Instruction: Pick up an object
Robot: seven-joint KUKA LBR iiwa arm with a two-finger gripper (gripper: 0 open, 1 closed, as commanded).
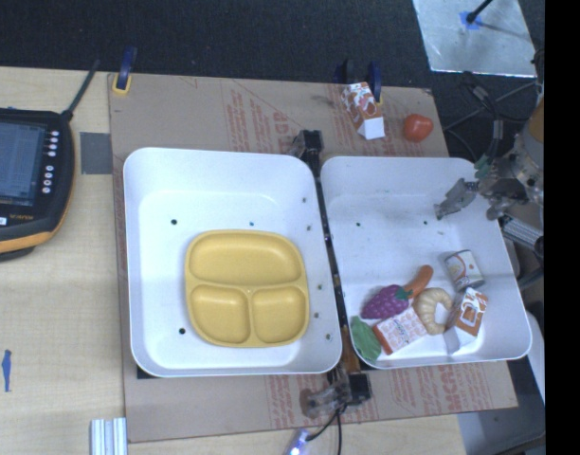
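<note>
A: Nearest us, at the front of the right bin, we have the whole pile: a green leaf-shaped toy, a red-and-white packet, a bunch of purple grapes, a beige bagel-like ring, an orange-red sausage, an orange-and-white carton and a small grey can.

B: And our gripper sits at the bin's far right rim, with nothing between its fingers. We cannot tell from this angle whether they are parted or closed.

A: So everything we could pick lies nearer the camera than the fingers. The can is closest to them, almost straight toward the camera. The carton is just beyond it, while the grapes and packet lie beyond and off to the view's left.

B: We'd judge the can the easiest target. It looks to lie on its side, long axis running roughly left-right and tilted, so our fingers should close across that.

A: The left bin holds only the yellow divided plate, well apart from the fingers.

B: No grasp has started, in our judgement.
</note>
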